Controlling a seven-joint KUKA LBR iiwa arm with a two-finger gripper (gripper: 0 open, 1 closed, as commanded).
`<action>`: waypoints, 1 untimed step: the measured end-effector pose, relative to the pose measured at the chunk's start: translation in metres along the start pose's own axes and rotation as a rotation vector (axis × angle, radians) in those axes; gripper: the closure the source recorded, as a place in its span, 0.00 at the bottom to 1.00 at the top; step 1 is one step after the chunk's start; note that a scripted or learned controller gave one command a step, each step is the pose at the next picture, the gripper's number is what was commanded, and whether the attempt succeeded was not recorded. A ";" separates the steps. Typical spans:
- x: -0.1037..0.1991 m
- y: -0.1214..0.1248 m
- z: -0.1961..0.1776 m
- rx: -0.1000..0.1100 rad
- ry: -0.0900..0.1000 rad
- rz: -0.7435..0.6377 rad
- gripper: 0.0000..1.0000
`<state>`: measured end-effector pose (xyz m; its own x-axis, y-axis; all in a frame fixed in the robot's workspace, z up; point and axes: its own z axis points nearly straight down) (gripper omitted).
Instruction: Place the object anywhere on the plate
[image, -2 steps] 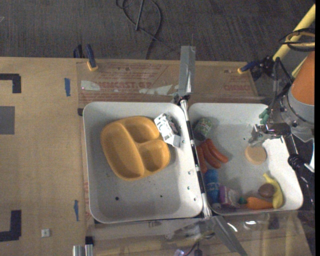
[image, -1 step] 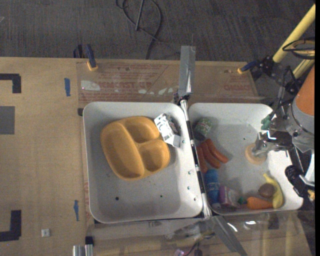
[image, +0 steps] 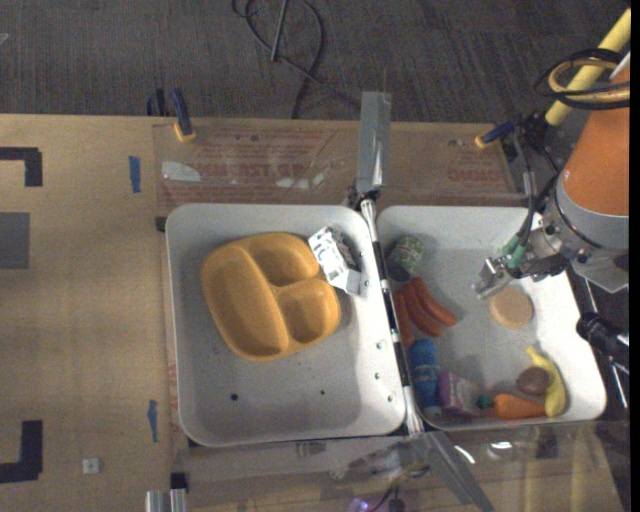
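Tan disc flat in right bin, at 3 o'clock of its floor. Pincer just at disc's 11 o'clock, above it; spread or pressed together, cannot tell. Yellow plate in left bin, well apart at disc's 9 o'clock. Banana at 5 o'clock, sausages at 9.

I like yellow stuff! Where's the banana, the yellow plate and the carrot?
banana (image: 551, 385): camera view, middle of its curve.
plate (image: 232, 290): camera view, floor of its left compartment.
carrot (image: 518, 406): camera view, middle of its orange body.
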<state>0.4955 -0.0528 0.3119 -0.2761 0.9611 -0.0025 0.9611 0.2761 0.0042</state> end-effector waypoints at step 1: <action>0.041 0.070 0.005 0.002 0.001 0.403 1.00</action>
<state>0.5510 0.0060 0.3067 0.1231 0.9924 -0.0006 0.9924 -0.1231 0.0027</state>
